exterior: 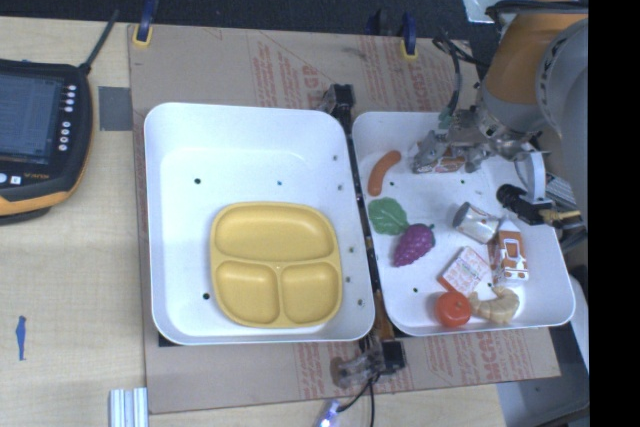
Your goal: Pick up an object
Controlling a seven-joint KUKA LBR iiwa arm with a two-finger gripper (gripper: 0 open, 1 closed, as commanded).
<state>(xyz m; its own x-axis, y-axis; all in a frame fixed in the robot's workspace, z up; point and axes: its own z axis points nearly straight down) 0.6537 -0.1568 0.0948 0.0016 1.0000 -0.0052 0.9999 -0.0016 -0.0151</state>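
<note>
My gripper [443, 155] hovers over the upper part of the right bin [545, 315], reaching in from the right on the grey arm with its orange band [530, 55]. Left of it lies an orange sausage [383, 171]. Below that are a green leaf [387, 215] and a purple bunch of grapes [413, 244]. A silver can [475, 220] lies below the gripper. Near the bin's front sit a red and white packet [465, 270], a small carton [510, 253], a red tomato [453, 309] and a tan croissant [498, 305].
The left bin [180, 145] holds a yellow divided plate [275, 265]. A black and orange control tablet [40, 135] lies at the far left of the bench. Clamps [408, 33] hold the cardboard at the back edge.
</note>
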